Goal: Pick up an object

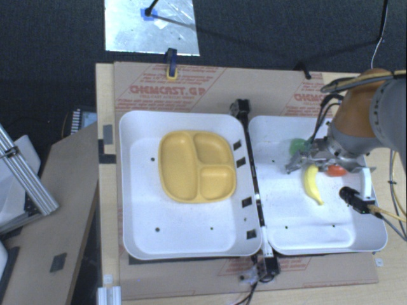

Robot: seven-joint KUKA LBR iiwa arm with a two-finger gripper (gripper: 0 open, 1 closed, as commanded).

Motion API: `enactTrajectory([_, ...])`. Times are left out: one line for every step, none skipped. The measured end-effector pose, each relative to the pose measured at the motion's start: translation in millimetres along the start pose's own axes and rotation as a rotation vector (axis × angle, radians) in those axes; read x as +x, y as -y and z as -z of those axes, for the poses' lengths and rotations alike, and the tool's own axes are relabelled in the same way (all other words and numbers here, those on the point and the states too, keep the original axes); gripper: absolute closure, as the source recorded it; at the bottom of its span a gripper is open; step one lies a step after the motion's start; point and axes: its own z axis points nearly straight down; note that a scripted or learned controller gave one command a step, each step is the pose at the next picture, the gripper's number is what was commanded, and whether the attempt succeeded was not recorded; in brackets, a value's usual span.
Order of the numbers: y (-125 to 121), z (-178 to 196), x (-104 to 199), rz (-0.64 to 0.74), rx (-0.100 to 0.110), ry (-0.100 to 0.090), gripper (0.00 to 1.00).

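Cables and a small connector (264, 269) sit nearest the camera, at the front seam where the two white bins meet. Behind them the left bin (143, 234) carries a yellow divided plate (196, 166) at its centre. The right bin (286, 230) holds the likely targets: a banana (312, 184) at about 2 o'clock from that bin's middle, a green object (297, 146) at about 11 o'clock from the banana, and something orange-red (335, 169) just beside it at 3 o'clock.

The jaws (305, 161) hover low over the banana's upper end, between it and the green object. Whether they are spread or closed I cannot tell, and nothing is visibly held. The arm (359, 116) comes in from 3 o'clock.

To grasp well, I judge the tool should centre over one thing alone, probably the banana, and close across its narrow width. The three items crowd together, so an off-centre descent could nudge a neighbour or slip off the curved skin.

Under both bins the desk is covered by printed cardboard (168, 88). Farther back, at 12 o'clock, a shiny metal sheet (151, 18) lies on dark carpet (51, 30).
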Motion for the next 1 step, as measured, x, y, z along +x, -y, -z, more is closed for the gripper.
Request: enactTrajectory([-1.0, 12.0, -0.3, -0.001, -0.004, 0.001, 1.0])
